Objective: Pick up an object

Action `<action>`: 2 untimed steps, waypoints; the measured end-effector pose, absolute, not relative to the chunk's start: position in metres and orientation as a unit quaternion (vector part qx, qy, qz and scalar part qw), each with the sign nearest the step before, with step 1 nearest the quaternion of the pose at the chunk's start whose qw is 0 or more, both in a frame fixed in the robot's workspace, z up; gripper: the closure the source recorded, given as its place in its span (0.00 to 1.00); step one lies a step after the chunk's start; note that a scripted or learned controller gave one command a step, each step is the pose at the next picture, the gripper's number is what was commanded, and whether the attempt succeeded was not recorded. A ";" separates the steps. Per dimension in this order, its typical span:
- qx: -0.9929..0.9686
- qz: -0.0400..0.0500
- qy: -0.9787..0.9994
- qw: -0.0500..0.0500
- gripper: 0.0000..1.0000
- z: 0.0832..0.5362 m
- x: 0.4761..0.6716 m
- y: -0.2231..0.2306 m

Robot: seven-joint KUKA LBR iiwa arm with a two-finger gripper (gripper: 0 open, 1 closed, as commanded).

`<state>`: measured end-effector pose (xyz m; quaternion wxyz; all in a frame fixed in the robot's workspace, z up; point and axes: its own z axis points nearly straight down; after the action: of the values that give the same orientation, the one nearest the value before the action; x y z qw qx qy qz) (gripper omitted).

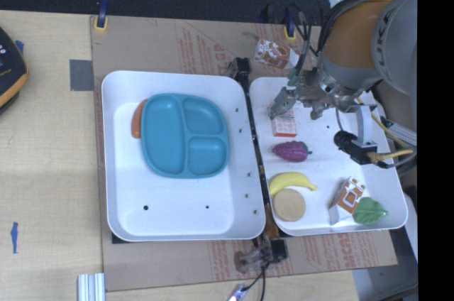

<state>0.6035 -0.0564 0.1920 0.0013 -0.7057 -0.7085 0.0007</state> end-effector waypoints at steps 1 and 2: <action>-0.706 0.003 -0.709 0.002 0.00 0.090 0.580 -0.116; -0.705 0.002 -0.709 0.002 0.00 0.095 0.534 -0.093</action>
<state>0.5336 -0.0930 0.0951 0.0016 -0.7054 -0.7088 0.0018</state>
